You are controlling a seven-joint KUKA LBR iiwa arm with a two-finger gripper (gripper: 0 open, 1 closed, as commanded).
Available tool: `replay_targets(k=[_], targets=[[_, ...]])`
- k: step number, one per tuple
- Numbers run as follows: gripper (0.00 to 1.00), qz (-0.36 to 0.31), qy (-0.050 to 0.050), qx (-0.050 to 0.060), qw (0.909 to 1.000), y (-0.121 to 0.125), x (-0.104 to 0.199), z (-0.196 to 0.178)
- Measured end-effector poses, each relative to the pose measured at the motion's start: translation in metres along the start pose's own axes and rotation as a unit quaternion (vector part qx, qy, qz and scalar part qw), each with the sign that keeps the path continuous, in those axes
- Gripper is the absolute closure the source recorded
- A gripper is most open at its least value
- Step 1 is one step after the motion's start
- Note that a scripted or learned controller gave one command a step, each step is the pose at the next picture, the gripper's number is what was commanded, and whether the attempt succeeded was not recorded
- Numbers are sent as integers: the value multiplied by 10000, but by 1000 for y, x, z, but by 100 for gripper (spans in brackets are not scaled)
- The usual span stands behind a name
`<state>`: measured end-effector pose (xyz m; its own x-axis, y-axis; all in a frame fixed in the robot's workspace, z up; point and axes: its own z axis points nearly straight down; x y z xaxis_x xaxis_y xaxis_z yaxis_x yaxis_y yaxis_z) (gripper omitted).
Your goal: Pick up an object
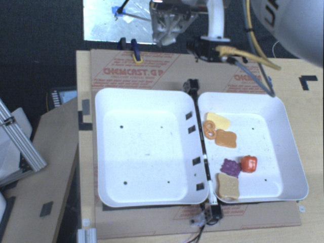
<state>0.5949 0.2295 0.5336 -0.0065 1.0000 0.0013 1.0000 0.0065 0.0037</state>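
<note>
- Bread slice (pixel 229 187): tan toy piece lying flat in the right bin (pixel 283 151), at the near end of the divider (pixel 201 146) between the two bins. Probably light and stiff plastic; its low profile suggests a pinch across the two side edges.
- Purple grape cluster (pixel 231 167): just beyond the bread slice and near the divider. The bumpy surface should give the fingers some purchase; likely light.
- Red tomato (pixel 248 163): just beside the grapes on the side away from the divider. Rounded and glossy, so judged slippery; a grip across its widest part seems safest.
- Orange toast piece (pixel 226 138): farther along the divider, flat, with an orange pretzel ring (pixel 209 130) touching its divider-side edge.
- Yellow cheese wedge (pixel 218 120): farthest item along the divider, thin and flat, hard to get under.
- Left bin (pixel 139 148): across the divider from all the items.
- Gripper (pixel 167 32): well beyond the far end of the divider, over the cardboard's (pixel 152 72) back edge; whether it stands wide or narrow cannot be told, and nothing is seen in it.
</note>
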Motion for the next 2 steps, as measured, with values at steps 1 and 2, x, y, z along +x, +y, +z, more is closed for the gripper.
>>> replay_targets(k=[1,2], targets=[[100,0,6,6,10000,-72,-6,-3],[100,-5,9,0,10000,-70,-7,-14]])
